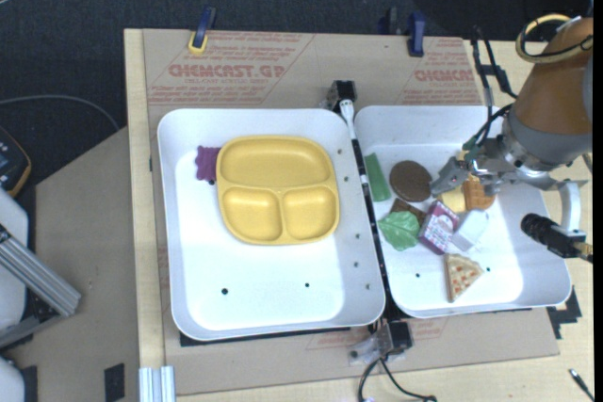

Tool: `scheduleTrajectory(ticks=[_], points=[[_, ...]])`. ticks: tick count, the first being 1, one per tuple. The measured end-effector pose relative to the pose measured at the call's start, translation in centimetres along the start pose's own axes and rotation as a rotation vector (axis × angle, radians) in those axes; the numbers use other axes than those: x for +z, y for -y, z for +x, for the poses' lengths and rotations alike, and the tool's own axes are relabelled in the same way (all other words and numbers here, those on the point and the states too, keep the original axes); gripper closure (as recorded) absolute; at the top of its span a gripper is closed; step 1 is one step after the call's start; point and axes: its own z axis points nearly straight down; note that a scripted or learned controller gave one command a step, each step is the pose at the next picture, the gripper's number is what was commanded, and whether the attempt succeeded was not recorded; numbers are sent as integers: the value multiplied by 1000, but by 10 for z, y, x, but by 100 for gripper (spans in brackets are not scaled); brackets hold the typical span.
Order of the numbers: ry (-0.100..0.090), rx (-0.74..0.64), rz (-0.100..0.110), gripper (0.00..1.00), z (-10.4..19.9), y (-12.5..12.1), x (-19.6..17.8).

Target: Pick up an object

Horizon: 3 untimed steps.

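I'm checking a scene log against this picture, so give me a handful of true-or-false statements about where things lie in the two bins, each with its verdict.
1. The yellow divided tray lies in the left bin. True.
2. The pizza slice lies on the yellow divided tray. False: it lies in the right bin, near its front edge.
3. A purple item pokes out at the tray's left side. True.
4. The brown round piece lies in the left bin. False: it lies in the right bin, beside the green stick.
5. The gripper is over the right bin. True.
6. The green leafy piece lies at the right bin's far right. False: it lies near its left wall.
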Motion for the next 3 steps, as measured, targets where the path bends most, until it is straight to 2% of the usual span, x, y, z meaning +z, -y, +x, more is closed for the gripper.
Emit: scheduleTrajectory(ticks=[1, 2, 3], points=[[-1, 0, 0, 0, 8, 2, 46], [0, 0, -6, 0, 8, 1, 61], [-1, -1, -14, 100, 9, -1, 49]])
